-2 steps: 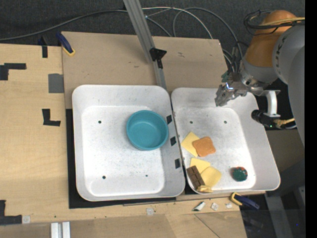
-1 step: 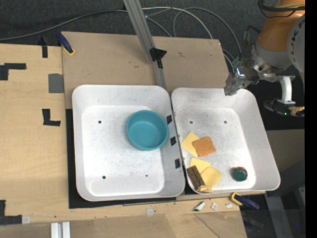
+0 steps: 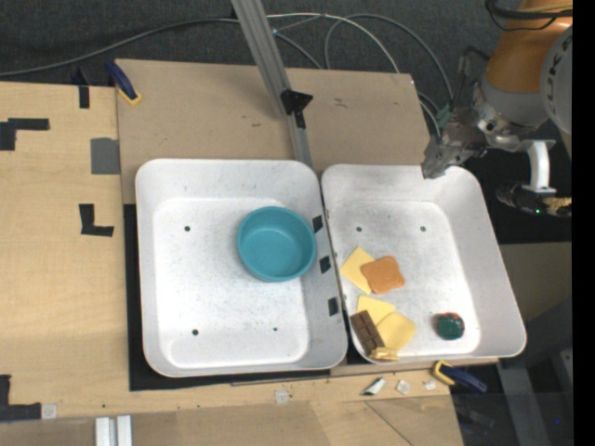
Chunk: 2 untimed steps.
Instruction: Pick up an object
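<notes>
The gripper (image 3: pixel 437 163) hung over the right bin's (image 3: pixel 465 189) far corner, so I'd have dropped straight onto the small green ball (image 3: pixel 450 325), well apart from the clutter.

This is a robotics lab. A plywood counter (image 3: pixel 56 277) carries two shallow white bins (image 3: pixel 158 212) side by side on a dark mat. Black tape marks dot the board at nine o'clock. A slanted metal pole (image 3: pixel 265 54) rises at twelve o'clock, loose cables (image 3: pixel 372 35) trail behind it, and the grey-and-orange industrial arm (image 3: pixel 521 63) sits at two o'clock.
</notes>
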### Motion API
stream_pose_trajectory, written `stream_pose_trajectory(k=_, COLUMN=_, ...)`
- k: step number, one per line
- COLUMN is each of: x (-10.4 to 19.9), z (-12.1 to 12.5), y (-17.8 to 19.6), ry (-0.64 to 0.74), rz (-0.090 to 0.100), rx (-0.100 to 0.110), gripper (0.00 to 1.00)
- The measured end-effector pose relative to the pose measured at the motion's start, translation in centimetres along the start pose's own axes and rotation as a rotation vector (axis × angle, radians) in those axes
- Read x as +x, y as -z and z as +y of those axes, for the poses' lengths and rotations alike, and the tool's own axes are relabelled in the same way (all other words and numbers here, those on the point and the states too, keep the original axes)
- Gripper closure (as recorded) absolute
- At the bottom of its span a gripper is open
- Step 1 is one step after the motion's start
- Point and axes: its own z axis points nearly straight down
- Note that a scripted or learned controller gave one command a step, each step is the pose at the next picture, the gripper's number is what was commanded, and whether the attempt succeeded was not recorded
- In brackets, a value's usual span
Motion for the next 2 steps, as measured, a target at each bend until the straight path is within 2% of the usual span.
stream_pose_trajectory(k=1, x=4.6, z=-1.3, y=-1.0, ry=0.003, rz=0.001, rx=0.002, gripper=1.0)
stream_pose_trajectory(k=2, x=9.3, z=-2.6, y=-0.2, ry=0.005, rz=0.002, rx=0.001, gripper=1.0)
